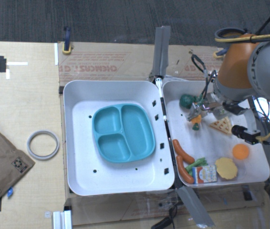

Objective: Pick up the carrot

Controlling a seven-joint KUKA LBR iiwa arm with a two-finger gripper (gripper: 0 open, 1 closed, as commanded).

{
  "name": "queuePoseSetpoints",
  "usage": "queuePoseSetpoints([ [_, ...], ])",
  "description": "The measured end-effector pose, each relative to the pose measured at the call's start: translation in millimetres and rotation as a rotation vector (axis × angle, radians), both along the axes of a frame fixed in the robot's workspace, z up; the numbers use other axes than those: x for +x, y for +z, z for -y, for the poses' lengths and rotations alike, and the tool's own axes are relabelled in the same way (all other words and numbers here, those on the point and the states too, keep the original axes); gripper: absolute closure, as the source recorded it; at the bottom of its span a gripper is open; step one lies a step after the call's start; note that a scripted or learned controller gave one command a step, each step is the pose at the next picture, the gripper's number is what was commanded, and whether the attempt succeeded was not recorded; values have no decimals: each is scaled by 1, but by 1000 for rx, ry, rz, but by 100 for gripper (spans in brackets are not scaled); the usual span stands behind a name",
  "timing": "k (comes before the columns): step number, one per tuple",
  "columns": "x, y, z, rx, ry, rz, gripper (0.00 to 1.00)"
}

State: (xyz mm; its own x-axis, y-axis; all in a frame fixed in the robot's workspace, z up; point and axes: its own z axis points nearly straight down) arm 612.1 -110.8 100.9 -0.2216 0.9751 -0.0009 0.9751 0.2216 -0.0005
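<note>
Jaws point(195, 114) seemingly around carrot point(195, 122); broccoli point(188, 100), cheese wedge point(221, 125) flanking.

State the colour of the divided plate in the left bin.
The divided plate is light blue-teal, plain, seen in the camera view.

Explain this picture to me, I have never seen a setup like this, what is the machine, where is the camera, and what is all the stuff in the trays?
The camera looks down from above the bench at a slant. The grey and orange machine on the right is a robot arm; its gripper is low in the right bin. A small orange piece, perhaps the carrot, sits right under the gripper; whether it is gripped is unclear. That bin also holds toy food: a green piece, a cheese wedge, two sausages, an orange ball, a round biscuit and a small carton. The left bin holds a blue divided plate. A tape roll lies on the bench.
</note>
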Motion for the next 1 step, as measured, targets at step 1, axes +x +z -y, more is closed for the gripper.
queuePoseSetpoints([
  [1, 32, 91, -71, -1, -274, 0, 100],
])
